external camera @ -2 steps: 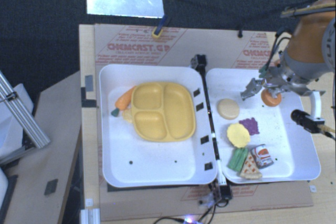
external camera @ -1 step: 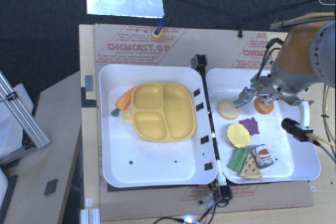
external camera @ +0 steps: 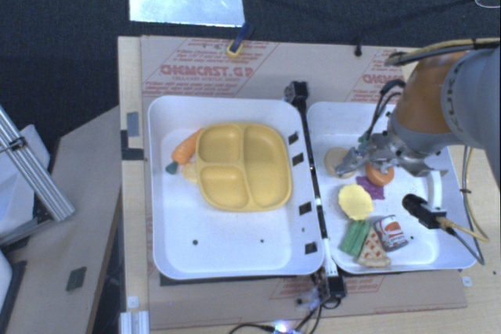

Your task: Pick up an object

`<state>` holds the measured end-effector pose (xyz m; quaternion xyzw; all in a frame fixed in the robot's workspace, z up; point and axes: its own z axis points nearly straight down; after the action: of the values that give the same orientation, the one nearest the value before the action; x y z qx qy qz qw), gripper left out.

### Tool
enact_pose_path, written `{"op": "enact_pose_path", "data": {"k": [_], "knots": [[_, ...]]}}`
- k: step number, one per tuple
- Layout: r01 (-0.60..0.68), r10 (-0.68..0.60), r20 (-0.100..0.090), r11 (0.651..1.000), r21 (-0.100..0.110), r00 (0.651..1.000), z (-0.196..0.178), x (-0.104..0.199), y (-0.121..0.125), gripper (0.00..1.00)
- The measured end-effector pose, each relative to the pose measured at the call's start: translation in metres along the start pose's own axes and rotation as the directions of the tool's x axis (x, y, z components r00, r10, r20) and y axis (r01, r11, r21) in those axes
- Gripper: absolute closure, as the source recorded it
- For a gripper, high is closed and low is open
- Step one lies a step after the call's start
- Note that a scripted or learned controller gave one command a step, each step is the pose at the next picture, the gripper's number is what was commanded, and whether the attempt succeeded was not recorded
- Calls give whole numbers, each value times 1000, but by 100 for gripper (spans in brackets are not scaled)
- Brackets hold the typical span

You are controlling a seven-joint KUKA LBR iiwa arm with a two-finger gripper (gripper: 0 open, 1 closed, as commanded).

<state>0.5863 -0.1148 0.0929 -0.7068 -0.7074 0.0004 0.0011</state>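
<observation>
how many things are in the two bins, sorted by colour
Yellow: 2, the divided plate and a round disc
Orange: 2, a carrot and a piece near the gripper
Tan: 2, a cookie and a pizza slice
Purple: 1
Green: 1
Red and white: 1, a can
Total: 9

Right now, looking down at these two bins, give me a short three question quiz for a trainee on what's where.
1. True or false: the yellow divided tray lies in the left bin.
2. Which item lies against the tray's left edge? A) the carrot B) a banana C) a cup
3. Fill in: the gripper hovers over the ____ bin.

Key
1. True.
2. A; the carrot touches the tray's upper left corner.
3. Right; it is above the tan round piece, close to the yellow disc and purple piece.
</observation>
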Motion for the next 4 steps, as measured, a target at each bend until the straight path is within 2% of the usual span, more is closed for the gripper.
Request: {"op": "enact_pose_path", "data": {"k": [1,2,3,4], "knots": [[0,0,2,1000,-9,1000,3,-1,3,0],[1,-1,7,1000,-23,1000,-11,-2,7,100],[2,-2,2,1000,-8,1000,-61,-9,15,100],[4,-4,2,1000,-10,1000,-125,-6,17,100]]}}
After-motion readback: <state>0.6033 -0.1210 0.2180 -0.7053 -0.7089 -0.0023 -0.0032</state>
